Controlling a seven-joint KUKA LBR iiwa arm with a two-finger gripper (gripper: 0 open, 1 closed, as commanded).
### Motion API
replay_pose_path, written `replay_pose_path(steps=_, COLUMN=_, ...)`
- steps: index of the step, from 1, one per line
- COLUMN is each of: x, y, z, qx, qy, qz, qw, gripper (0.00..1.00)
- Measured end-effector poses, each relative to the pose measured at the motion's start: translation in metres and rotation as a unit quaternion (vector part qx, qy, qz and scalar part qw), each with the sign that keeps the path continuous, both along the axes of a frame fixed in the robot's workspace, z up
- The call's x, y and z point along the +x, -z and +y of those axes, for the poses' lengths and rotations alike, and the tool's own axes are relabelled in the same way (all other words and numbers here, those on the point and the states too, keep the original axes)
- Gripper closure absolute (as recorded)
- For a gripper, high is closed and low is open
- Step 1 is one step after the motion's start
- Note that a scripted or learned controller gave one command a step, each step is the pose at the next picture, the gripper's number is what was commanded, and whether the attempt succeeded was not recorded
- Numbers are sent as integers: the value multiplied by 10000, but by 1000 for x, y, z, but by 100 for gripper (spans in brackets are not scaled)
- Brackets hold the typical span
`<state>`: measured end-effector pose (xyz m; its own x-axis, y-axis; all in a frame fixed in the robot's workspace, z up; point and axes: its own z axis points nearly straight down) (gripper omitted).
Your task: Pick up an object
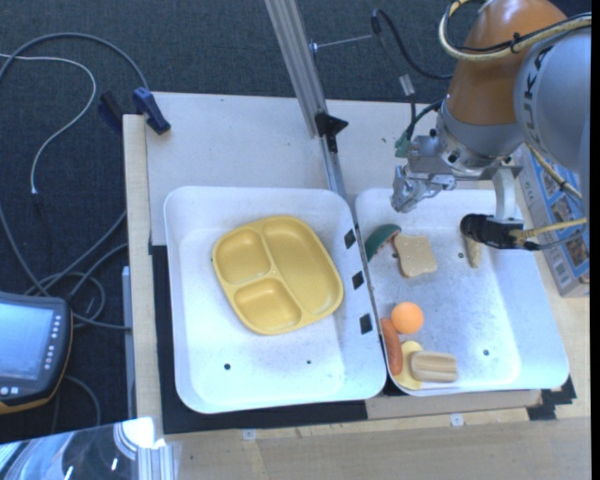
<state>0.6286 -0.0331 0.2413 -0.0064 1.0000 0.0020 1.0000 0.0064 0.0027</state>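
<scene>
in the right bin (pixel 511 328), at its near edge, a pale roll (pixel 434 367) lies on a yellow piece (pixel 411 352), just beside a carrot (pixel 392 345) that runs along the left wall. just beyond them sits an orange ball (pixel 407 318). farther in, a slice of bread (pixel 415 255) lies flat, with a green piece (pixel 380 238) just beside it against the divider. a small pale piece (pixel 472 255), too small to name, lies toward the right. the tool (pixel 410 192) hangs over the far left corner of this bin, beyond the bread and apart from it; whether it is spread or pressed together i cannot tell. the left bin (pixel 192 366) holds one yellow divided plate (pixel 277 274), turned askew to the walls and nearer the far one

both bins sit on a pale desk (pixel 234 131). a blue clip (pixel 150 108) lies at its far left corner and a metal pole (pixel 298 66) slants up from the far end of the divider. a screen (pixel 28 347) stands off the desk at near left, with cables (pixel 47 141) on the dark floor (pixel 75 28) beyond

bare white bottom spans the right half of the right bin and the near strip of the left one
</scene>
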Motion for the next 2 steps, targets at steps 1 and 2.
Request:
replay_pose_path(steps=1, x=3, y=-6, z=62, qx=6, qy=-7, qz=2, qw=10000, gripper=100)
replay_pose_path(steps=2, x=2, y=8, z=112, qx=1, qy=0, qz=31, qw=10000, gripper=100)
